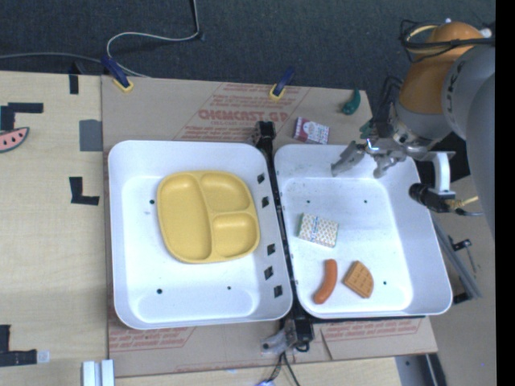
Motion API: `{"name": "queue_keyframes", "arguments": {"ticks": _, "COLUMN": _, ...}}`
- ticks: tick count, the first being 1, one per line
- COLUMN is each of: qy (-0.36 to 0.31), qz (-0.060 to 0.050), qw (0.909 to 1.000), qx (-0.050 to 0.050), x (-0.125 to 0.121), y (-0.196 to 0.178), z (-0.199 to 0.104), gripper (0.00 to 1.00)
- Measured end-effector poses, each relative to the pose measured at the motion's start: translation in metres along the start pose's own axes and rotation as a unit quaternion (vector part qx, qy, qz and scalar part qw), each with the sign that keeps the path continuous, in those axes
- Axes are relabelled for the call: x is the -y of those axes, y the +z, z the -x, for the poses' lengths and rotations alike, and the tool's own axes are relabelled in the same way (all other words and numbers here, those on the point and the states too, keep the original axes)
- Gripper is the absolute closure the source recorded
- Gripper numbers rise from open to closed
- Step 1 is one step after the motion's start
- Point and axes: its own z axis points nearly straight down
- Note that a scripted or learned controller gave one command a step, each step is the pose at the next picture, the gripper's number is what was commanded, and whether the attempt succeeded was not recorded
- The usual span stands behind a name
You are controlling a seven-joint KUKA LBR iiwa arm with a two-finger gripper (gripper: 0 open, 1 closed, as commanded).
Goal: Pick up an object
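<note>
Sausage [325, 282], orange-red: laid near the front edge of the right bin [418, 240], with a tan waffle piece [359, 280] just beside it. Patterned square packet [319, 230]: placed near the middle of the same bin, apart from both. Yellow divided plate [208, 215]: set in the left bin [133, 240]. Small red-and-white carton [311, 130]: left on the cardboard-covered worktop [161, 107] behind the bins. Jaws [367, 158]: held spread apart over the right bin's back edge, nothing seen gripped between them.
</note>
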Motion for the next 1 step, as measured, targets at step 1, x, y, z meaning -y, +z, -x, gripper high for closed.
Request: {"name": "queue_keyframes", "arguments": {"ticks": 1, "qy": 0.001, "qz": 0.002, "qw": 1.0000, "qx": 0.000, "x": 0.0730, "y": 0.0757, "z": 0.0057, "gripper": 0.00}}
